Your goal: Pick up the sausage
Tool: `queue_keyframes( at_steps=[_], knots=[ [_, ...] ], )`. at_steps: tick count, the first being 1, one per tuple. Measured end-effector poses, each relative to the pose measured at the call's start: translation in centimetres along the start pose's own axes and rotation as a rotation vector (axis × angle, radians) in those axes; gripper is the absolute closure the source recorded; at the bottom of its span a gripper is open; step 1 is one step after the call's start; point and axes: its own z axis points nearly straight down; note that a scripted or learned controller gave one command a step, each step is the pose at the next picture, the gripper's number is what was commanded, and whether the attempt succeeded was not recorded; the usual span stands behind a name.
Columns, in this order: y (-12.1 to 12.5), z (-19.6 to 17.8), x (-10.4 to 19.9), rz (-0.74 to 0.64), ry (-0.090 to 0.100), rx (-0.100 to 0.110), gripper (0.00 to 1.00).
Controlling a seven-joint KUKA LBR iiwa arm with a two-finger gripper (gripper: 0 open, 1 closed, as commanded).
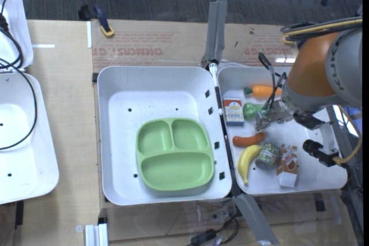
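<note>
The sausage (248, 139) lies in the right bin (323, 181), near its left wall and about midway up, with its length running left to right and its right end tipped slightly upward. Nothing grips it. Just below it the banana (248, 162) curves down toward the bin's front corner, its upper end close to the sausage. Right of the banana sits a small can (267, 156), tipped on its side, and beside that a carton (287, 165) with a red and white print, leaning toward the front wall.

Above the sausage a small red and white box (233, 111) lies flat against the left wall. To its right is a green vegetable (252, 110), and behind that a carrot (266, 90) lies near the back wall.

The gripper (268, 118) hangs just above and to the right of the sausage, close beside the green vegetable, apart from the sausage itself. Whether the claw is released or clenched I cannot tell, since its tip is too small and cluttered to read. The arm (323, 69) comes in from the right, its orange band over the bin's back right part.

The left bin (115, 124) holds a green plate (174, 154) with three compartments, lying flat near the middle.
</note>
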Motion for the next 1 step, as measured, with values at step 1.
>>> queue_keyframes(
  at_steps=[1],
  knots=[
    [-4.08,0.83,-7.37,-0.182,0.000,0.000,1.00]
  ],
)
